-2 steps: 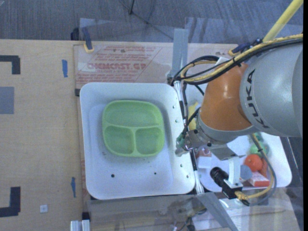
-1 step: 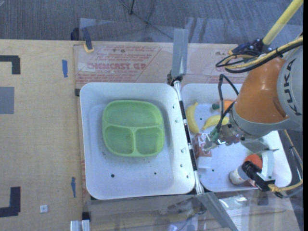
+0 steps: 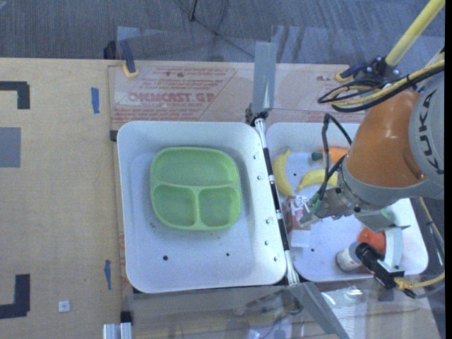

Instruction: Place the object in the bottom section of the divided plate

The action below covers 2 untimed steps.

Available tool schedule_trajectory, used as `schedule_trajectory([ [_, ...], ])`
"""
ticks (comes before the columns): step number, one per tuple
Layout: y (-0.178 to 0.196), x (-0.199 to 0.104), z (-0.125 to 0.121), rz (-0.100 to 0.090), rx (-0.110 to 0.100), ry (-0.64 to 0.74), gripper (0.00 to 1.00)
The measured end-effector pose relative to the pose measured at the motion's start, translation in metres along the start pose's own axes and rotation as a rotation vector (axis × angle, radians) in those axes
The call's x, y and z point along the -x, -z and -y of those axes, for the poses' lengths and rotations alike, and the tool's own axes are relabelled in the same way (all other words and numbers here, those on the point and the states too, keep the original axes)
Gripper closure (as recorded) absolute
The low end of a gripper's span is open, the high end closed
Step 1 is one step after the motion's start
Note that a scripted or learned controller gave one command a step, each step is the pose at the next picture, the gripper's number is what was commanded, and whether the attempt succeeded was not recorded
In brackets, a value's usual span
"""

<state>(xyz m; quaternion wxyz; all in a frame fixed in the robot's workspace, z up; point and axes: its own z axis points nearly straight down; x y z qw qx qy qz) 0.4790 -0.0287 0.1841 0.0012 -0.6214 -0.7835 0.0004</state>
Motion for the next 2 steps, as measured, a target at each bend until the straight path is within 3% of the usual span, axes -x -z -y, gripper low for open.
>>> schedule_trajectory([
  [1,0.152,0.021,-0.052,0.003,0.003,-0.057,1.00],
  [2,0.052,-0.024,-0.025,0.001,0.001,-0.114,1.00],
])
